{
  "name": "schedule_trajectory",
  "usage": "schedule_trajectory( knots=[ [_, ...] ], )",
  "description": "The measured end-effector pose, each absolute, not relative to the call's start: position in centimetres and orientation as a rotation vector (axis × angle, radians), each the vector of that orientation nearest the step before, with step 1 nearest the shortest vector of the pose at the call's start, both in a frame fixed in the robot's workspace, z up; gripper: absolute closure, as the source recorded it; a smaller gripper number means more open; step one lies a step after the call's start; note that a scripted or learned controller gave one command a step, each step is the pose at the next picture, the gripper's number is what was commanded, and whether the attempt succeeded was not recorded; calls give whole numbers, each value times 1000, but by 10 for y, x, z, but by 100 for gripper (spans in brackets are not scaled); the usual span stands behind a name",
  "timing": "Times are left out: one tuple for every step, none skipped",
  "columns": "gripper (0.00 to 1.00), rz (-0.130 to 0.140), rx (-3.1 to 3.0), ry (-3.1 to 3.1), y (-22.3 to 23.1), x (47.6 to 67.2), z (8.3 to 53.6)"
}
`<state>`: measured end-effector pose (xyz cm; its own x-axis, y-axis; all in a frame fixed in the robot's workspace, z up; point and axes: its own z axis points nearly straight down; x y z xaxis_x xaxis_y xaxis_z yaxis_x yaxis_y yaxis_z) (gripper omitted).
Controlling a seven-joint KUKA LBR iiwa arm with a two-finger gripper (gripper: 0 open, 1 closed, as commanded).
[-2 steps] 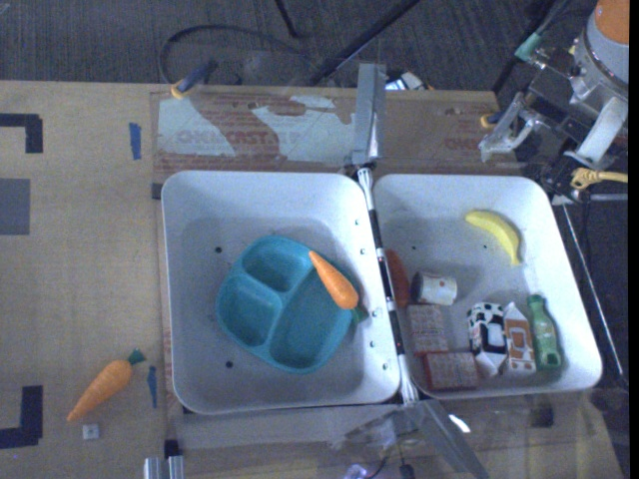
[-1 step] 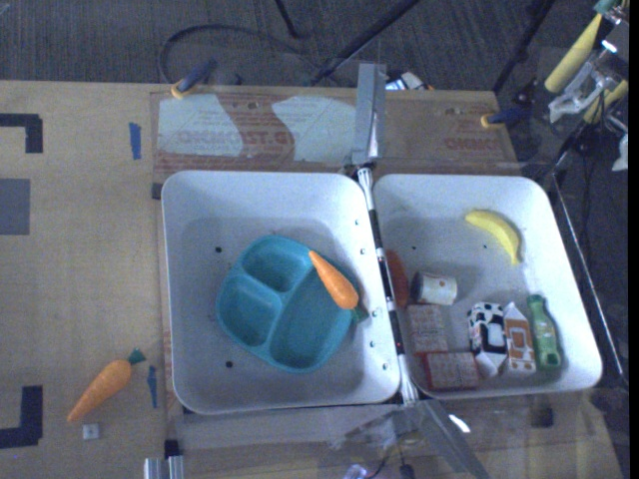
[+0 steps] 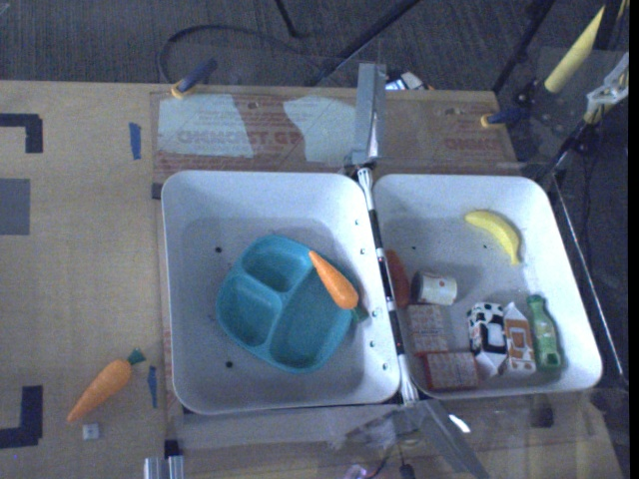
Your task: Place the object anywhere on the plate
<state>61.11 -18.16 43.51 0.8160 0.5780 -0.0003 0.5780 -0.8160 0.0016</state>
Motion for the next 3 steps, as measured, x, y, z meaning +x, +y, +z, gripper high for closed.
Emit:
schedule_trajectory(
  knots=[
    [0, -1, 3102, 496, -222, 657, 435],
    [0, -5, 3126, 332, -222, 595, 435],
    [0, 0, 3125, 323, -222, 622, 435]
  ],
)
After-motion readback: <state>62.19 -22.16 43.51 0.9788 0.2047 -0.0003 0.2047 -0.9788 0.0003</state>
